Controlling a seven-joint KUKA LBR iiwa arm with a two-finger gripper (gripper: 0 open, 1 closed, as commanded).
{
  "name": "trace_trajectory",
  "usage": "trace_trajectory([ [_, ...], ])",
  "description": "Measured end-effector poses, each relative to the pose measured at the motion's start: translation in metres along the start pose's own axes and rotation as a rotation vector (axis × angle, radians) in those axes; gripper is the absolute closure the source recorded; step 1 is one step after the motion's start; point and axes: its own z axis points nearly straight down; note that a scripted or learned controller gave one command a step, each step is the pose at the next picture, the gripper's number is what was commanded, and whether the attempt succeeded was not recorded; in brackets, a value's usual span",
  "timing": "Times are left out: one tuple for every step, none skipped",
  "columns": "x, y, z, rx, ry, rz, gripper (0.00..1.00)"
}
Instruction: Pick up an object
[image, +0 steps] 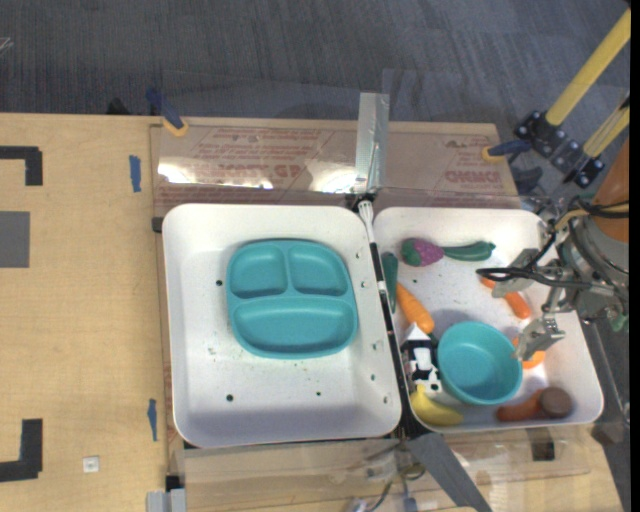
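Note:
The right bin (575, 415) holds a teal bowl (478, 362), an orange carrot (414, 308), a purple and green toy vegetable (424, 252), a green pod (468, 250), a yellow banana (436, 408), a small black-and-white item (424, 364), a red piece (516, 409) and a brown ball (555, 402). Two small orange pieces lie near the right wall, one (516, 304) further back and one (533, 351) beside the bowl. My gripper (547, 327) hangs over the right side of this bin, just above the nearer orange piece and to the right of the bowl.
The left bin (190, 400) holds a teal divided plate (291, 298). A ridge (378, 300) separates the two bins. Cables and the arm's wrist (590, 270) crowd the right bin's right wall. Yellow bars (590, 65) stand at the back right.

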Motion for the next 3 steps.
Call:
trace_trajectory([
  [-0.036, -0.004, 0.161, 0.001, -0.015, -0.004, 0.00],
  [-0.100, -0.058, 0.165, 0.002, -0.007, -0.111, 0.00],
  [-0.104, -0.054, 0.148, 0.003, -0.019, -0.115, 1.00],
])
